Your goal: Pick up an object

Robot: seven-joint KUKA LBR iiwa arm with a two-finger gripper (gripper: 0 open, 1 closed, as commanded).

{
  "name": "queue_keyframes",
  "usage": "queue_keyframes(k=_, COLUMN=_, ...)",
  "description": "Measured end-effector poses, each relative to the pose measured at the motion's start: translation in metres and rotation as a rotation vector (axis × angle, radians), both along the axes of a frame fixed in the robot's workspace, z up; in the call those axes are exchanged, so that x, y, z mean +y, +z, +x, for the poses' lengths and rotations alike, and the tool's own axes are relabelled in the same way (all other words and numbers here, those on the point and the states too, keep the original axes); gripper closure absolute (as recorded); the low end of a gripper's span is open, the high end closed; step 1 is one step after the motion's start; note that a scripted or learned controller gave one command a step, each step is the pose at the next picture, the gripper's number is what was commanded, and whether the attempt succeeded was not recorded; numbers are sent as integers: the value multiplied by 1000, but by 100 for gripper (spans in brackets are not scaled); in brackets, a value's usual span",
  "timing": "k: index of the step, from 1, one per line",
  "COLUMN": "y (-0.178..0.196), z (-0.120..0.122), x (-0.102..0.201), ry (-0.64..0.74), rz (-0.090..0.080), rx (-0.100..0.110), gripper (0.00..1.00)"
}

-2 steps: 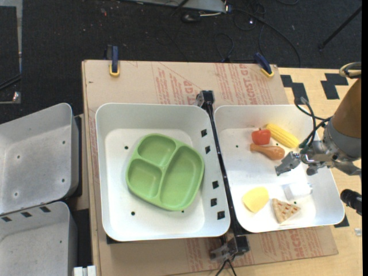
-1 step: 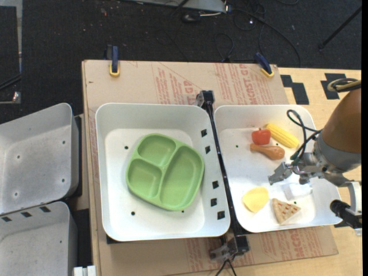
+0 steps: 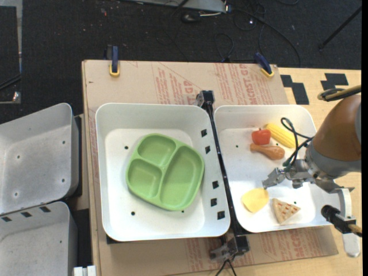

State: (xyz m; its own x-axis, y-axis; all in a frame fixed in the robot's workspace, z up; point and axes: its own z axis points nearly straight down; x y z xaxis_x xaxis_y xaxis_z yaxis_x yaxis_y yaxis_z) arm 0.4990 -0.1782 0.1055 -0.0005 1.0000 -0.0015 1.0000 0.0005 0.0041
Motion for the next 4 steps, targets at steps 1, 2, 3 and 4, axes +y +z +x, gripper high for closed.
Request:
queue_keyframes(k=1, y=8, z=-1, x=0, ry=-3, rz=1, rx=2, gripper=100)
queue_keyframes(k=2, y=52, z=5, x=-5, ry=1, rz=-1, rx=0, gripper=100)
queue_keyframes(k=3, y=98, z=6, x=-5, ry=2, rz=-1, rx=-1, gripper=100)
queue_keyframes(k=4, y=110, z=6, x=41, ry=7, rz=2, rx=2, gripper=100)
